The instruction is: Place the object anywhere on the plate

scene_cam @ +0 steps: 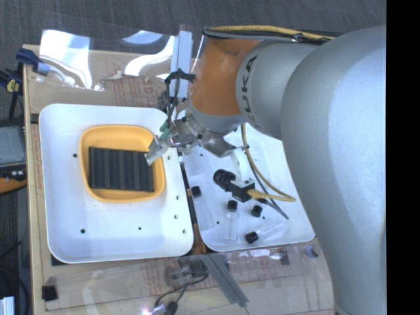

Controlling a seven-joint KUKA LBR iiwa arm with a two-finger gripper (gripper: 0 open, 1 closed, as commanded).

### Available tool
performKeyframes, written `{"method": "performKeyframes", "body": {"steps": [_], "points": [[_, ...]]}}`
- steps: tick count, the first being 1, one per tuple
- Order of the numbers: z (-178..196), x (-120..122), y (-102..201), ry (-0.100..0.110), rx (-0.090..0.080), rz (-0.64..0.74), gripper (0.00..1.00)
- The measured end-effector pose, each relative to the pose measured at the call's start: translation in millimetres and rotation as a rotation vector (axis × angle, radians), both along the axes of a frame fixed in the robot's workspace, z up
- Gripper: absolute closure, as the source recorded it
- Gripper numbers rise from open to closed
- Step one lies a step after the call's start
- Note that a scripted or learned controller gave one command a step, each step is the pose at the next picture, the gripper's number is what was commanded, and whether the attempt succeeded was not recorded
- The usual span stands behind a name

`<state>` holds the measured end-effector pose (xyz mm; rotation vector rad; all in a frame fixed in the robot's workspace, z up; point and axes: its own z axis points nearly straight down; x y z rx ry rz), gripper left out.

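Gripper (pixel 157 148) over yellow plate (pixel 98 135) right rim, left bin (pixel 59 228); grip state unclear.

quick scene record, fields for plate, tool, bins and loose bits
plate: yellow, dark ridged centre, lying in the left bin
tool: at the plate's right rim, by the divide between the bins
arm: grey with orange band, reaching in from the right
loose bits: several small black pieces scattered in the right bin
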<state>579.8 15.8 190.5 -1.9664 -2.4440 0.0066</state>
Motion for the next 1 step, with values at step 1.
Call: {"method": "performKeyframes", "body": {"steps": [1], "points": [[48.4, -16.7, 46.7, -0.004, 0.001, 0.063, 0.00]]}}
